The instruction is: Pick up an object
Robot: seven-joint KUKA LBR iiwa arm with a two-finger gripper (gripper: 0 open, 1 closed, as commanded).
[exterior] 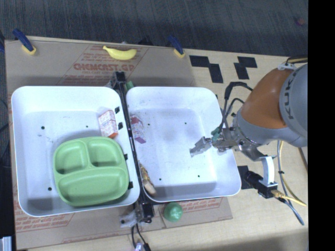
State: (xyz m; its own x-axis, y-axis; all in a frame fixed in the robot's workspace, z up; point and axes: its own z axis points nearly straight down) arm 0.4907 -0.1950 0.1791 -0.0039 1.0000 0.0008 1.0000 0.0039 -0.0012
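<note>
Camera view, looking down at a slant: gripper (201, 146) low over the right bin (172, 90), toward its right wall, above bare white floor with nothing under it. Cannot tell whether spread or pressed together; nothing seen pinched.

Likeliest things to pick, both well apart from the gripper, along that bin's left wall: a small packet (137, 128) printed in purple and red, lying flat about halfway along the wall, and a tan piece (147, 183) tucked in the near left corner.

Packet: probably light, thin and crinkly, likely to slide on smooth plastic. Best taken across its narrow width, from the side away from the wall. Tan piece: lumpy, perhaps soft, too small to say more; awkward where two walls meet.

Elsewhere, in the left bin (63, 89): a green tray (91, 171), stiff matte plastic with three rounded compartments, too broad except at its rim, and a small carton (107, 123), boxy and light. Outside the bins, on printed cardboard (78, 67): a yellow banana (120, 52), curved and glossy, and a green ball (172, 211), round, apt to roll.
</note>
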